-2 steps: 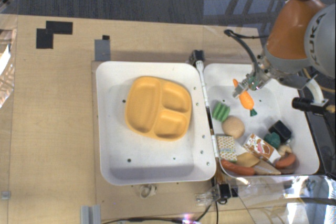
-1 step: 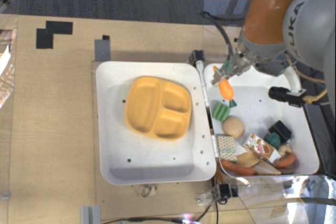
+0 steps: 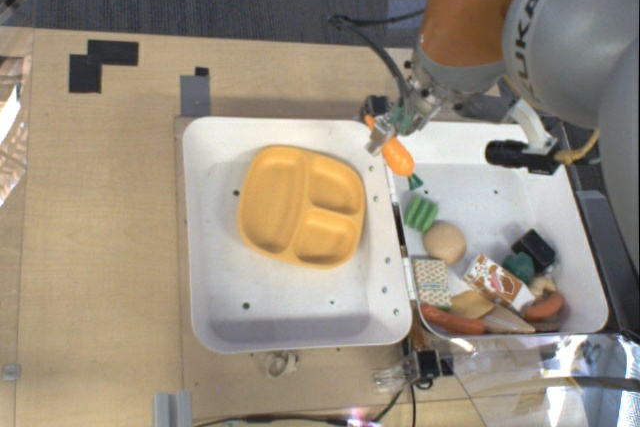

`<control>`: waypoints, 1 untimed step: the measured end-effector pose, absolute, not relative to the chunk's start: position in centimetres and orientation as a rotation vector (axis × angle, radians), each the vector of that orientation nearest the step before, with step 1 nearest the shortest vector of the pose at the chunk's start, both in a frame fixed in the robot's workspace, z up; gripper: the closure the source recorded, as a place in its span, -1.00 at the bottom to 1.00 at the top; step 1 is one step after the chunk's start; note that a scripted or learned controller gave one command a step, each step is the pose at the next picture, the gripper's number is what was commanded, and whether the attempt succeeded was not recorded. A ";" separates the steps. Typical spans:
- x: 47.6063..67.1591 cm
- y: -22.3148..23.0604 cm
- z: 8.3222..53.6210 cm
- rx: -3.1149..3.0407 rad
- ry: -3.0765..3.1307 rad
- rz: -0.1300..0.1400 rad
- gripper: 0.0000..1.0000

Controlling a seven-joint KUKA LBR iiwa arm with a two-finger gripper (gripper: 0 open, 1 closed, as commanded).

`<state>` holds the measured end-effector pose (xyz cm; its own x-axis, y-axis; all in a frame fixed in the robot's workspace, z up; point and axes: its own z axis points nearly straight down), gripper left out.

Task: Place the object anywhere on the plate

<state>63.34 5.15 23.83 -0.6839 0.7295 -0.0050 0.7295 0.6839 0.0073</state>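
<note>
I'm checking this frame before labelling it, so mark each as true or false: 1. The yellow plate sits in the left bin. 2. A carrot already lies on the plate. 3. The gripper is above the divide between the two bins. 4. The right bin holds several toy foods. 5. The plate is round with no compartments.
1. True: the plate sits in the left bin.
2. False: the carrot hangs at the gripper, not on the plate.
3. True.
4. True: the right bin holds toy foods, among them a bread roll.
5. False: the plate is squarish with three compartments.
</note>
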 end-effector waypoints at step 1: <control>63.1 13.4 23.8 1.114 2.929 0.011 1.00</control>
<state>63.08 13.39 23.83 -0.7472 0.6645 -0.0044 0.6645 0.7472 0.0095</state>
